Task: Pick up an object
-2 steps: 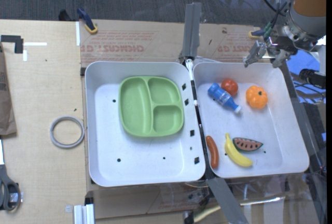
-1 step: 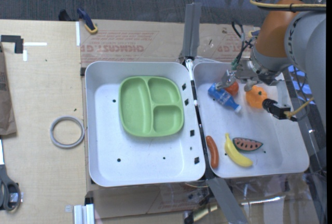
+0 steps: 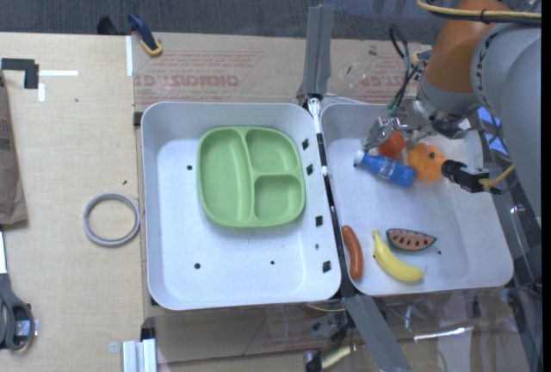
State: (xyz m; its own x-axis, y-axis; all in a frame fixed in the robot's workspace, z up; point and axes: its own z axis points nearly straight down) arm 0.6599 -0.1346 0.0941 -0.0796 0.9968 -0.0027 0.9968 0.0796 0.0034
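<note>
My gripper [image 3: 385, 138] hangs low over the back of the right bin [image 3: 482, 275], under the orange wrist band. Its fingers sit right at a small red-orange object [image 3: 394, 144], which is partly hidden by them. Just in front lies a blue bottle [image 3: 387, 169] and to its right an orange fruit [image 3: 425, 162]. Nearer the front of the same bin are a watermelon slice [image 3: 411, 239], a yellow banana [image 3: 394, 260] and a red sausage [image 3: 350, 251].
The left bin [image 3: 164, 215] holds a green divided plate [image 3: 251, 176]. On the bench to the left lie a roll of tape [image 3: 112, 218] and scissors [image 3: 15, 320]. A grey divider post [image 3: 315, 52] stands between the bins at the back.
</note>
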